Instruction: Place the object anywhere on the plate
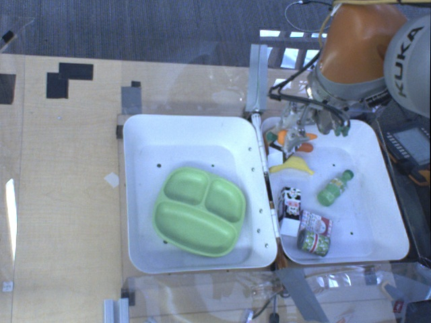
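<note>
plate (199, 211): green, sitting in the left bin (145, 150), nothing on it so far
carrot (301, 142): right bin, about 11 o'clock
gripper (296, 130): right over the carrot, can't tell the finger gap
left: the grab and the move

Two bins (135, 180) (390, 200); one plate (199, 211); five objects.

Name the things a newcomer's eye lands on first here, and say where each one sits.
The green plate, split into three compartments, sits in the left bin. The arm's orange band hangs over the right bin's far corner, the gripper low above a carrot and banana. Nearer lie a green bottle and can.
</note>
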Controlling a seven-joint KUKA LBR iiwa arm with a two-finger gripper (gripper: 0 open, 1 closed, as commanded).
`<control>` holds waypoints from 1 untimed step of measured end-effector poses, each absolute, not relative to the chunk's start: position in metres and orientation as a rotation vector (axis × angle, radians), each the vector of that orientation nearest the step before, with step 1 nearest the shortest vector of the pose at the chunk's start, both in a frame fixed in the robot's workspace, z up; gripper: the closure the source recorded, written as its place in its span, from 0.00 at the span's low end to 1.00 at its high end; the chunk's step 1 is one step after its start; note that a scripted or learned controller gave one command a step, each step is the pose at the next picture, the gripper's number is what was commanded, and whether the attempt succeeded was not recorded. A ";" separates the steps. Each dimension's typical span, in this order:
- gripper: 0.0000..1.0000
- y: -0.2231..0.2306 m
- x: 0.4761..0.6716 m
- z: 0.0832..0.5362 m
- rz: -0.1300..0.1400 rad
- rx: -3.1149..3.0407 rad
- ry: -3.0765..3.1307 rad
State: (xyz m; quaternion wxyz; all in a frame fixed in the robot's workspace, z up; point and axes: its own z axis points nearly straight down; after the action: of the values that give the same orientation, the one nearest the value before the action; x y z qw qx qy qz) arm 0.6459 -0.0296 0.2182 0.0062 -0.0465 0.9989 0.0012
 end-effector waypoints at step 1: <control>1.00 0.065 0.626 0.185 0.004 -0.162 3.130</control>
State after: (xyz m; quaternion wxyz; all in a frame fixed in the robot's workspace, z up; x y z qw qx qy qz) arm 0.6257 0.0646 0.1845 0.0036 -0.0517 0.9987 0.0014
